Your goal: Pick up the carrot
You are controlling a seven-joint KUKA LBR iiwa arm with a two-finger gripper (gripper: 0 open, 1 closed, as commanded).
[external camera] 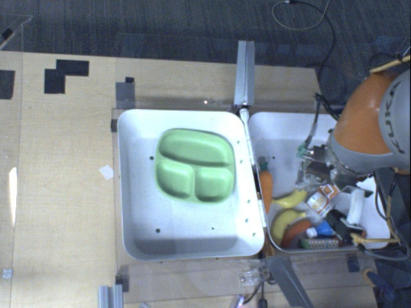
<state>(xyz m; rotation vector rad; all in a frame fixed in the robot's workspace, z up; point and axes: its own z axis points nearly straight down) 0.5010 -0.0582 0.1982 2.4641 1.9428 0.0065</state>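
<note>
left bin (131, 191): i see a green tray (194, 164). right bin (282, 130): carrot (265, 186) at left wall, bananas (289, 199); gripper (314, 172) above, its state i cannot tell.

One fixed cam above surface (64, 191), looks down at slant, mid-range; both bins in frame, arm (376, 124) enters from right.

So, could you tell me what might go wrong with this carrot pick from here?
1. The carrot lies tight against the right bin's left wall, leaving little room for a finger on that side.
2. A banana lies close beside it, so the gripper could nudge or grab that instead.
</note>
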